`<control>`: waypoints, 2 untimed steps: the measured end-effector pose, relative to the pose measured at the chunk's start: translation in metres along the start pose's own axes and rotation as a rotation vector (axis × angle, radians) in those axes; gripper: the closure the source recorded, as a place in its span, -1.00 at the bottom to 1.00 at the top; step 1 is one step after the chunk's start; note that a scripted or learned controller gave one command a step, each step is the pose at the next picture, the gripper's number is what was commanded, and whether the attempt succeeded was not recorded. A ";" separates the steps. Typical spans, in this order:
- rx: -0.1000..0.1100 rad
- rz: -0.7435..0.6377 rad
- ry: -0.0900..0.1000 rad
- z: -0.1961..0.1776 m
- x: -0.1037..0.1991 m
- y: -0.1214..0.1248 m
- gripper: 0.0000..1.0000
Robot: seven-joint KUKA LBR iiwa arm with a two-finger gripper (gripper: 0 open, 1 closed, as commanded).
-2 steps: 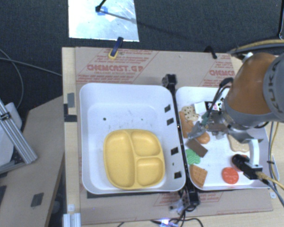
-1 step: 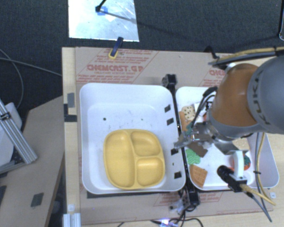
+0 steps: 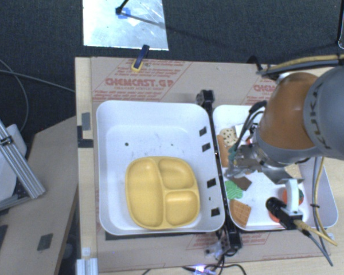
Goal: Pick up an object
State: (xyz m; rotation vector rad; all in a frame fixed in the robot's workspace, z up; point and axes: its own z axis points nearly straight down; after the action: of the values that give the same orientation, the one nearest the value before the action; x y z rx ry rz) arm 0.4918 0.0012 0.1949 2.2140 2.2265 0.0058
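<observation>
Here our hand (image 3: 236, 164) hangs low over the right bin (image 3: 329, 211), and we cannot tell how it is set. Just below it lie a green piece (image 3: 235, 189) and a waffle (image 3: 241, 212), scattered loose, likely for easy picking.

Dark carpet floor (image 3: 34, 22) at far side. Shiny metal sheet (image 3: 125, 15) lies on it, far centre. Printed cardboard (image 3: 160, 79) covers the bench. Aluminium frame rail (image 3: 14, 159) at left, over tan surface (image 3: 51, 211).
</observation>
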 end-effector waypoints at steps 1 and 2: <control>-0.016 -0.008 0.005 -0.181 0.075 -0.002 1.00; 0.011 0.009 -0.004 -0.073 0.026 -0.006 1.00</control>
State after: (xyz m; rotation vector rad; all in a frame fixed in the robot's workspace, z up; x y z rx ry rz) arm 0.4858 0.0273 0.2681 2.2278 2.2197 -0.0104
